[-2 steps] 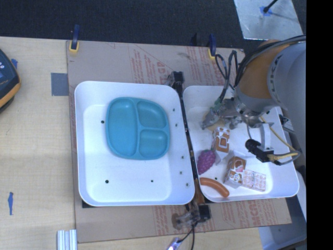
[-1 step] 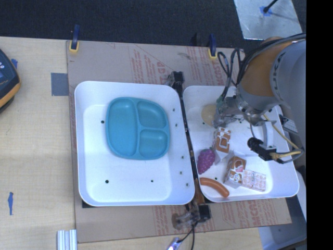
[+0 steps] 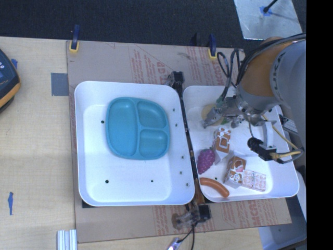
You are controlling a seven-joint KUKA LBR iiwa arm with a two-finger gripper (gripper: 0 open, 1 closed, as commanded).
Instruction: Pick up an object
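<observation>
The gripper [image 3: 216, 116] hung low in the right bin [image 3: 291, 184], its grasp state impossible to tell, apparently mid-reach, with the small carton [image 3: 222, 140] just below it awaiting a descent and closure.

The smooth, shiny white plastic bins [image 3: 83, 139] sit on flat brown cardboard [image 3: 130, 61] over a pale wooden bench [image 3: 31, 155].

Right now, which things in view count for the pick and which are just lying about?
For the pick, in the right bin:
gripper
purple grapes
hot dog
small carton
printed box

Lying about:
left bin with the blue divided plate
yellow-and-black device at the bench's left edge
</observation>
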